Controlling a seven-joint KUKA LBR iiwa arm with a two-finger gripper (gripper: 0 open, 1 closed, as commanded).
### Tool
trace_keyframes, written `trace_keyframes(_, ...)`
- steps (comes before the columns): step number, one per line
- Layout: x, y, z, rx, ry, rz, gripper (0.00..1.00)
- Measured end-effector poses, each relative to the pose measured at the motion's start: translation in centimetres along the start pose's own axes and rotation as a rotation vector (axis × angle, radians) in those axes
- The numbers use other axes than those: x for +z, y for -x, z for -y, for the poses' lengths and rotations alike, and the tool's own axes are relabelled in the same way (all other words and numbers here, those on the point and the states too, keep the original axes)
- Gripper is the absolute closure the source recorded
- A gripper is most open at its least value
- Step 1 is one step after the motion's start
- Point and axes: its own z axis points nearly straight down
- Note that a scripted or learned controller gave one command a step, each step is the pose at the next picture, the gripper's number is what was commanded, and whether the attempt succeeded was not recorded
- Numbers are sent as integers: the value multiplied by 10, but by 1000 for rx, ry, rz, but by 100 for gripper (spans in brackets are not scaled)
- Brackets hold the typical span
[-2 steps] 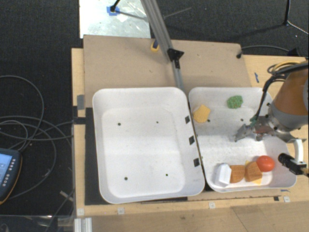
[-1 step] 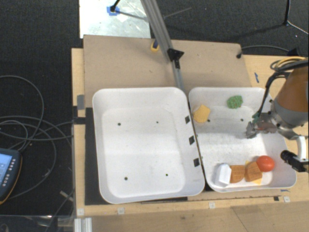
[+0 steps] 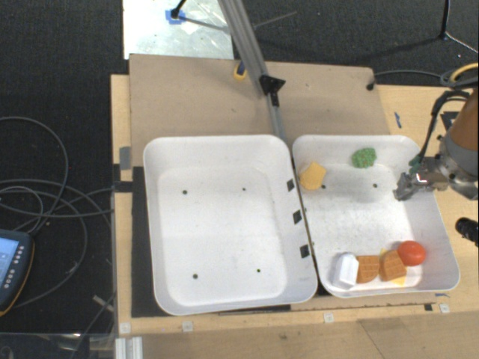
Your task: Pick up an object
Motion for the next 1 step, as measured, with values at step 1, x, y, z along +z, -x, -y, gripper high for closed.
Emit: trace_keyframes(1,-62,-7,-2,-3,2,0,100)
